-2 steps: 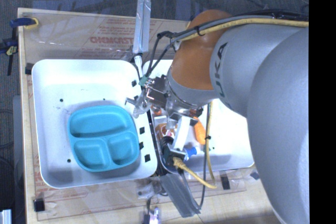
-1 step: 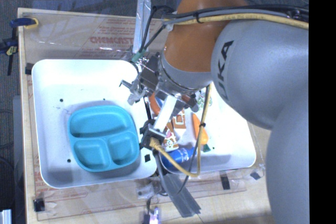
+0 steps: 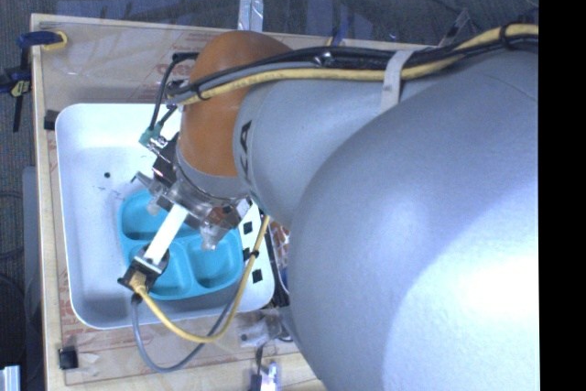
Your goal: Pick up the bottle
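My grey arm with its orange band reaches in from the right and covers most of the bench. Its wrist hangs low over the left white bin. The gripper sits just above a blue divided tray lying in that bin. A small pale translucent piece shows under the wrist over the tray; I cannot tell whether it is the bottle or part of the gripper. The arm hides whatever lies under it.
A white bar with a yellow cable runs from the wrist down to the bin's front left. The arm hides the right bin. Black and yellow cables run along the arm. The wooden bench edge frames the left side.
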Tool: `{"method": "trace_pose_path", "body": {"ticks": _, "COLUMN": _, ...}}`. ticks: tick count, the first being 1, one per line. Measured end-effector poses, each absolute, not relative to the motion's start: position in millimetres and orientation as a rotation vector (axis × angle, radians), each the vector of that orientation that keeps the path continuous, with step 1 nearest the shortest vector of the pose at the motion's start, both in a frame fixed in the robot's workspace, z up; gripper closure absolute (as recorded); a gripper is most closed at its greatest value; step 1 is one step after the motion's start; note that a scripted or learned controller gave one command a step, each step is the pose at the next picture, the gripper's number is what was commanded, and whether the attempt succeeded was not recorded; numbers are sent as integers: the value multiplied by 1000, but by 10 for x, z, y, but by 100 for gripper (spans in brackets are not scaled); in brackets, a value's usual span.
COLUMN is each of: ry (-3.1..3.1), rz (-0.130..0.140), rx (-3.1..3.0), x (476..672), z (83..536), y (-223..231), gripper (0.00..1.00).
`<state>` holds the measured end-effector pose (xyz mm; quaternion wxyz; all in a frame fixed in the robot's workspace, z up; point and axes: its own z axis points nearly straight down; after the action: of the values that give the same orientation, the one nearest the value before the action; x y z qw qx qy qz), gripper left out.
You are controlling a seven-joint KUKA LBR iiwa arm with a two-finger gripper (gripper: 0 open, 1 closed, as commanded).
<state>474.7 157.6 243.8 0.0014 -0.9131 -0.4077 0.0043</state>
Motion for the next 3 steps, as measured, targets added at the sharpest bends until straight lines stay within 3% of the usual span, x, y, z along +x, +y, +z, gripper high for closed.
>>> {"method": "trace_pose_path", "body": {"ticks": 1, "ry": -1702, "rz": 7, "rx": -2637, "x": 4761, "z": 2162, "y": 1140, "gripper": 0}}
{"method": "trace_pose_path", "body": {"ticks": 2, "ry": -1470, "rz": 10, "rx": -2773, "x": 5318, "z": 2307, "y": 1119, "gripper": 0}}
{"method": "trace_pose_path", "body": {"ticks": 3, "ry": -1585, "rz": 1, "rx": -2711, "x": 4847, "z": 913, "y": 1158, "gripper": 0}}
